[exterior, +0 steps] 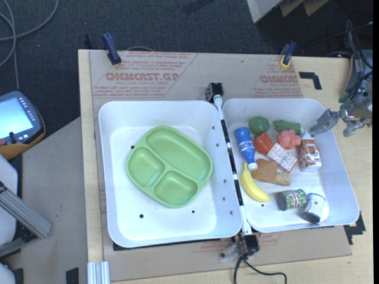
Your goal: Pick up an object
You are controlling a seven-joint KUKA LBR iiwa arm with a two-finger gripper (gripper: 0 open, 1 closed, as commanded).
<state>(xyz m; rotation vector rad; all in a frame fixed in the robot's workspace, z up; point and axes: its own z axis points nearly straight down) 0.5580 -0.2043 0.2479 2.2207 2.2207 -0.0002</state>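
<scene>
- gripper (339, 122) poised at the far right edge of the right bin (346, 185), over its upper right corner, reaching in from the right.
- cannot tell how the jaws stand; nothing seen between them.
- pile of toy groceries sits to the left of and below the gripper, inside the right bin: green pepper-like piece (258, 125), green vegetable (287, 125), pink lumpy toy (289, 139), small carton (309, 154), red piece (263, 143), checkered packet (283, 157), blue bottle (244, 145), tan piece (266, 171), banana (253, 186), green can (291, 199), and a white and dark object (315, 210) near the bin's front right.
- nearest to the gripper, by judgement: the green vegetable and the small carton, both just left of it; likely a short move leftward and down.
- long axes worth noting: blue bottle runs roughly front to back beside the centre divider; banana slants from the divider toward the can; can lies on its side.
- items crowded and touching in the middle, so a clean grab there looks doubtful; the can and banana at the pile's edge look easier.
- left bin (115, 158) holds a green divided plate (170, 166), well apart from the gripper.
- both bins rest on a board with red lettering (142, 74), held by blue clamps (110, 46) at the back.
- dark carpet (148, 10) beyond; a small screen (16, 122) at the far left.
</scene>
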